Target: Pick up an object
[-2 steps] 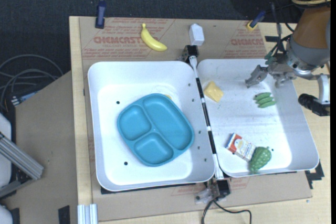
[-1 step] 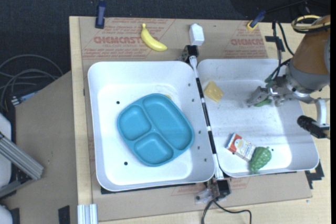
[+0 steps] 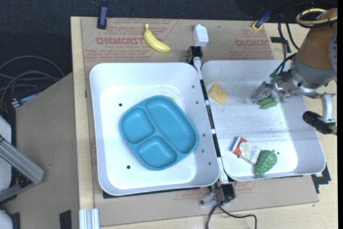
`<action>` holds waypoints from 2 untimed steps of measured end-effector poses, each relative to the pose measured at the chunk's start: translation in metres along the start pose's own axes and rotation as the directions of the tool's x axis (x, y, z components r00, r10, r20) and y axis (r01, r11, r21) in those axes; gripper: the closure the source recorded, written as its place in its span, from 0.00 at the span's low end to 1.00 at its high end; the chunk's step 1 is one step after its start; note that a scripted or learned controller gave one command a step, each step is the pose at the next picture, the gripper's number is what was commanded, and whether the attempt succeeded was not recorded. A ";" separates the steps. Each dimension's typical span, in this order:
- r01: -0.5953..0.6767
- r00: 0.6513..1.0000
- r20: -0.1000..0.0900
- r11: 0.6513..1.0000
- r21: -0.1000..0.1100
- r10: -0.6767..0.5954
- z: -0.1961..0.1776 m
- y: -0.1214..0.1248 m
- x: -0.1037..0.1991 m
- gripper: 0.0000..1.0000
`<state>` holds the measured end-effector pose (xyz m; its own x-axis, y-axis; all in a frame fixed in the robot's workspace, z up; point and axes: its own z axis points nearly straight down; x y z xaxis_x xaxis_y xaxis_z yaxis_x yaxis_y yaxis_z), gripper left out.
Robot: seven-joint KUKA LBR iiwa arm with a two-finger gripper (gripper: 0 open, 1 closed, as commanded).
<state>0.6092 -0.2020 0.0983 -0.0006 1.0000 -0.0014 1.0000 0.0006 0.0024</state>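
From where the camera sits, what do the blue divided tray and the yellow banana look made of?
Blue tray: probably moulded plastic, judging by its uniform colour, soft sheen and rounded compartments. Banana: likely a plastic or foam toy, evenly yellow and unblemished, though real fruit can't be ruled out.

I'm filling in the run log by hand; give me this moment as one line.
arm: over right bin | gripper: low, at small green object | grasp: unconfirmed | left bin: blue tray
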 end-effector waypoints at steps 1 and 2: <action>0.000 1.000 0.002 1.000 -0.004 0.000 -0.011 0.001 -0.001 1.00; -0.001 1.000 -0.002 1.000 0.004 0.001 -0.023 -0.062 0.021 1.00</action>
<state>0.5475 -0.1812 0.1208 0.0005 1.0000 0.0010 1.0000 -0.0005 -0.0016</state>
